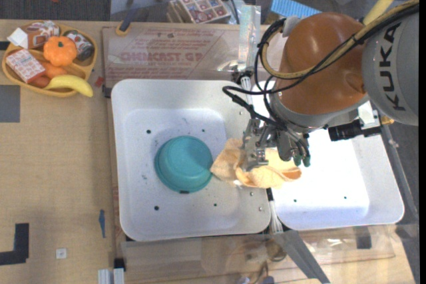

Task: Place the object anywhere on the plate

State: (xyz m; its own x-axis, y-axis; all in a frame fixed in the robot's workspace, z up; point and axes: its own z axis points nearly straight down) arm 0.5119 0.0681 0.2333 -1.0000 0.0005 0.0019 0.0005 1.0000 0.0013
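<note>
One crumpled yellow-tan object (pixel 256 171) lies across the ridge where the two white bins meet, the gripper (pixel 266 155) right over it.

From where I stand the soft, wrinkled object drapes over the right rim of the left bin (pixel 133 103) and spills a little into the right bin (pixel 373 189). Just to its left, nearly touching, a teal plate (pixel 184 163) rests upside-down in the left bin. The gripper comes straight down on the object's middle, but whether its fingers are apart or pinched on the fabric I cannot tell; cables and metal parts crowd the spot. Above it looms the arm's orange band (pixel 323 70). Well apart, at the bench's far left, a yellow dish (pixel 16 73) holds toy food, an orange pumpkin (pixel 60 50) and a banana (pixel 70 84) among it.
</note>
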